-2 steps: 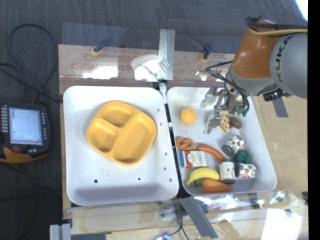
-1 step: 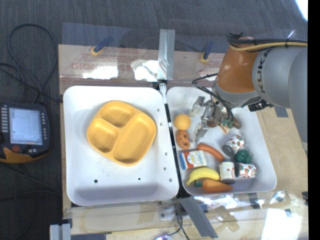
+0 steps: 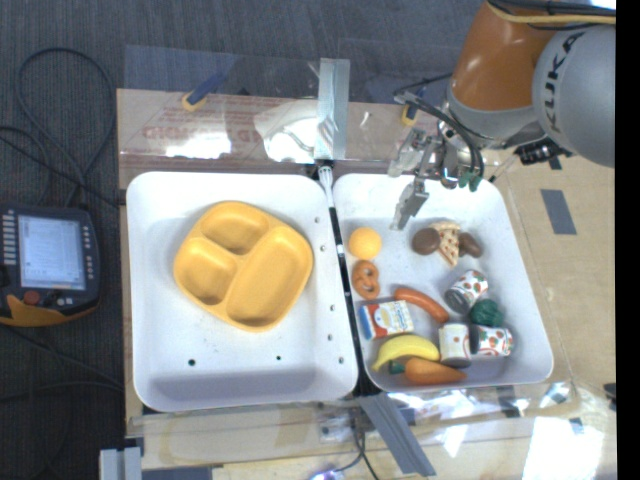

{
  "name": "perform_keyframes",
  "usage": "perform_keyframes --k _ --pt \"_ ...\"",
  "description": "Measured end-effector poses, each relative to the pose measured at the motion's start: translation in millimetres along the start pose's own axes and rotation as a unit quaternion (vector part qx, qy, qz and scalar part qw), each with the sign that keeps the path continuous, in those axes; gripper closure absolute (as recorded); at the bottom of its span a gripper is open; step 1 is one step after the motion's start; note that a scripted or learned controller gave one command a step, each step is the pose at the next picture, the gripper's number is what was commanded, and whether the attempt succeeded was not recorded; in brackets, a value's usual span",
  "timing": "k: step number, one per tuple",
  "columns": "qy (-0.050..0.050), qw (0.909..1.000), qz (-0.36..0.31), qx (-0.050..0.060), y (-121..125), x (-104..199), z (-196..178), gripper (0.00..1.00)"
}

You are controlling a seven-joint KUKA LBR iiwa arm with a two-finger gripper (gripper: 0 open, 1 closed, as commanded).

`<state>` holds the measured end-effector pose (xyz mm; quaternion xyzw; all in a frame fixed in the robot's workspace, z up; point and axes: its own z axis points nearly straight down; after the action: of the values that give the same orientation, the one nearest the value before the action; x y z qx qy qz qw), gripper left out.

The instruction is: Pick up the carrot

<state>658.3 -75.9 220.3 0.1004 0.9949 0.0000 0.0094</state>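
The carrot (image 3: 434, 372) is orange and lies on its side at the front edge of the right bin (image 3: 520, 268), pressed against a yellow banana (image 3: 405, 349). My gripper (image 3: 408, 211) hangs over the back left part of that bin, well behind the carrot and apart from it. Nothing shows in the gripper. The grey arm with its orange band (image 3: 500, 53) reaches in from the upper right.
The right bin also holds an orange ball (image 3: 365, 242), a pretzel (image 3: 365, 278), a red sausage (image 3: 422, 301), a small carton (image 3: 385, 318), several cans (image 3: 467, 290), a brown cookie (image 3: 428, 239) and a green item (image 3: 487, 311). A yellow divided plate (image 3: 243, 263) lies in the left bin (image 3: 150, 368).
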Motion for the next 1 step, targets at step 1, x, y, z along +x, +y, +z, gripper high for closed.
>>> perform_keyframes --k 1 --pt "0.004 0.999 0.044 0.001 -20.9 -0.8 121.5 0.0"
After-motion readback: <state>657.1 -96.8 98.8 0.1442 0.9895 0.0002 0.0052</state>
